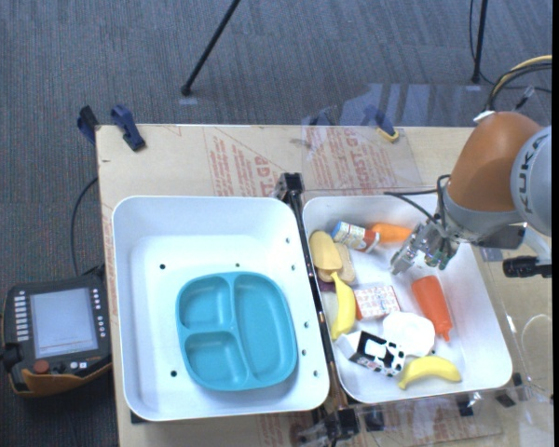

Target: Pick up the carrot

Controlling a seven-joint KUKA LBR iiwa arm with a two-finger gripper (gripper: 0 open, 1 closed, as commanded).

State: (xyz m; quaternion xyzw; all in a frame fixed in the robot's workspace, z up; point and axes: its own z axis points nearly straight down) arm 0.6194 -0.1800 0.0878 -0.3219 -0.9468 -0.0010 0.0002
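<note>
Orange carrot (431,306) lies just below our gripper (416,255), whose grip state we cannot tell; we risk grabbing the neighbouring orange bottle (388,234).

Position: one fixed camera above the surface (224,161)
Direction: looks down at a slant
Distance: far enough to take in both bins, the left bin (135,240) and right bin (484,343)
Arm (494,180): enters from the right
</note>
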